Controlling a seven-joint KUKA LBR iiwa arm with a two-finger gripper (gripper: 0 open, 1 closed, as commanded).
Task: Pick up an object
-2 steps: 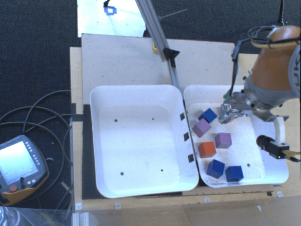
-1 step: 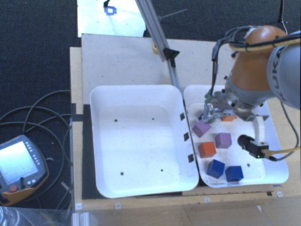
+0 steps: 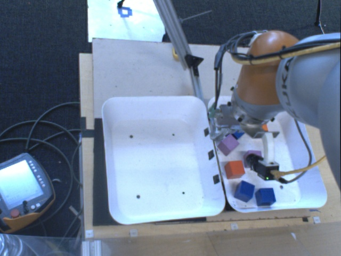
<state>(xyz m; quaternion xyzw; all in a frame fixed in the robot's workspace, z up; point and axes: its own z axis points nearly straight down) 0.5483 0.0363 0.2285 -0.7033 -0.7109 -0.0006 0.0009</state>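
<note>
The bench (image 3: 133, 68) was seen from above, with two shallow white bins set side by side on it. The left bin (image 3: 160, 159) was the larger in view. The right bin (image 3: 309, 188) was partly covered by the arm (image 3: 298, 73), which reached in from the right, its orange band (image 3: 264, 71) placed above the wrist and cables looped around it.

The gripper (image 3: 224, 128) was lowered at the upper left part of the right bin, close to the wall shared with the left bin. Whether it was released or clenched could not be told, since the wrist and its cabling stood in front of it, and nothing could be seen grasped.

A light purple block (image 3: 229, 144) lay tilted just below the gripper, just beside it; contact could not be confirmed. A small blue piece (image 3: 238, 135) was seen just above and to the right of that block, partly under the wrist. An orange block (image 3: 234, 169) lay below the purple one, near the dividing wall. Two dark blue blocks (image 3: 244, 191) (image 3: 265, 197) rested side by side near the bin's lower edge. A second purple block (image 3: 254, 154) was partly hidden behind a black part (image 3: 264, 168) with a green light, to the right of the orange block.

A handheld control unit (image 3: 21, 191) with a screen was lying on the dark floor at the left, with black cables (image 3: 53, 127) curled around it.
</note>
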